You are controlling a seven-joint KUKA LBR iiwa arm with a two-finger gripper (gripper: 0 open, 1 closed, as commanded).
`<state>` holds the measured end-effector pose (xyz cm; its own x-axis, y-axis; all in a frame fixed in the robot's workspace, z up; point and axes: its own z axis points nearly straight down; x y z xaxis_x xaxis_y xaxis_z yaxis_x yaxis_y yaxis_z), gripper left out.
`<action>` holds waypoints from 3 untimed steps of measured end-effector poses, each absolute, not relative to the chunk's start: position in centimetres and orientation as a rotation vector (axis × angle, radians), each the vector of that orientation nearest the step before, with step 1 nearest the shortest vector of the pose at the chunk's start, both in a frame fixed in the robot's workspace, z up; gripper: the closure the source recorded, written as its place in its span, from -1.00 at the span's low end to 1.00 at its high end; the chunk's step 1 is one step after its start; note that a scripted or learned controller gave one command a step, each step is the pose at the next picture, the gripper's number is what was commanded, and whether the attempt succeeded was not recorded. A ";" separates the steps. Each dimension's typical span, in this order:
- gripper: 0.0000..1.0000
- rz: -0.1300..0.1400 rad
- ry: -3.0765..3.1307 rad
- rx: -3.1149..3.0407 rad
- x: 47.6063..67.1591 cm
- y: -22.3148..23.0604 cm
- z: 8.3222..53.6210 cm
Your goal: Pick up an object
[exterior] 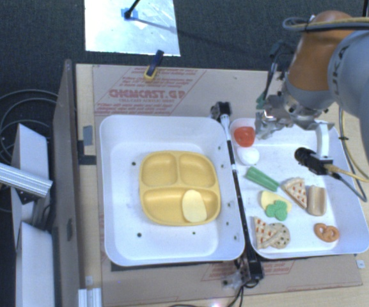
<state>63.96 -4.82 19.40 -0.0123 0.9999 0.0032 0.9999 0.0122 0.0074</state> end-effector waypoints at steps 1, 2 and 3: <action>-1.00 0.004 2.225 2.216 63.9 -5.4 19.0; -1.00 -0.006 2.226 2.225 54.7 -3.8 18.3; -1.00 0.002 2.212 2.224 51.6 -9.2 8.4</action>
